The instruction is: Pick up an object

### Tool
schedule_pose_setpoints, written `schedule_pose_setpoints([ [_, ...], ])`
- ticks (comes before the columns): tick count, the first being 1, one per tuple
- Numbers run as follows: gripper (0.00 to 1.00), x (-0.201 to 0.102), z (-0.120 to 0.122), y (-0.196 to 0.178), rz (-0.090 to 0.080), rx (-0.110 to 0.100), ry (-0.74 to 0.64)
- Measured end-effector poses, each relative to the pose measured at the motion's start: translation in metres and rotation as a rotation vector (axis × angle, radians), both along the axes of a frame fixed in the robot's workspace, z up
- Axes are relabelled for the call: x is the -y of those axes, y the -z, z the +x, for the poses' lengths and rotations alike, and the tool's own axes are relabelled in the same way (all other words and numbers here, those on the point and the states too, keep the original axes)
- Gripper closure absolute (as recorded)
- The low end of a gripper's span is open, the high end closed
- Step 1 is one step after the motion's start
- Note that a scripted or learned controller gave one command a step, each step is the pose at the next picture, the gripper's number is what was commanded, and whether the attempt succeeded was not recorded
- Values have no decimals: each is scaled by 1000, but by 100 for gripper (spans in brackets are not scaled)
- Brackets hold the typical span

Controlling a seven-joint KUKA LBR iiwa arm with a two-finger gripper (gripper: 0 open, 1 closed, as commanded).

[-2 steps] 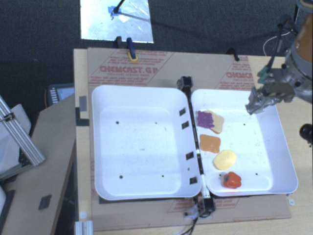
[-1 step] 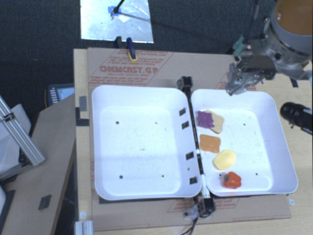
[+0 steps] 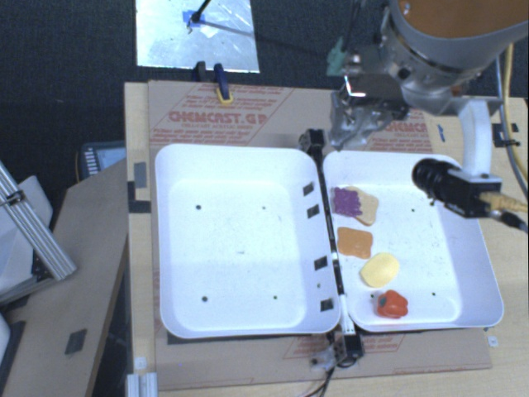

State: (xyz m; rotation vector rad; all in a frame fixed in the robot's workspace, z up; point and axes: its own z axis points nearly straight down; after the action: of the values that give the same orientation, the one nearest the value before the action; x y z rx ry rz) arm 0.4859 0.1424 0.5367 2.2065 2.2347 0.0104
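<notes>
Four items lie in the right bin [image 3: 471, 304], lined up along its left wall (near the divider): a purple-and-tan piece [image 3: 355, 204] at the top, an orange slab [image 3: 355, 242], a yellow lump [image 3: 379, 270], and a red pepper-like piece [image 3: 392, 304] lowest. The gripper [image 3: 357, 121] hangs above the bin's far edge, touching none; jaw state cannot be told.

Four objects [image 3: 367, 251] in right bin [image 3: 463, 304]

Arm [image 3: 446, 31] reaches in, wrist raised; grip unclear.
</notes>
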Motion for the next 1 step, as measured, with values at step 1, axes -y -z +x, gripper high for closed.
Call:
schedule_pose_setpoints([
  [1,100,-67,0,2,-1,-4,2],
])
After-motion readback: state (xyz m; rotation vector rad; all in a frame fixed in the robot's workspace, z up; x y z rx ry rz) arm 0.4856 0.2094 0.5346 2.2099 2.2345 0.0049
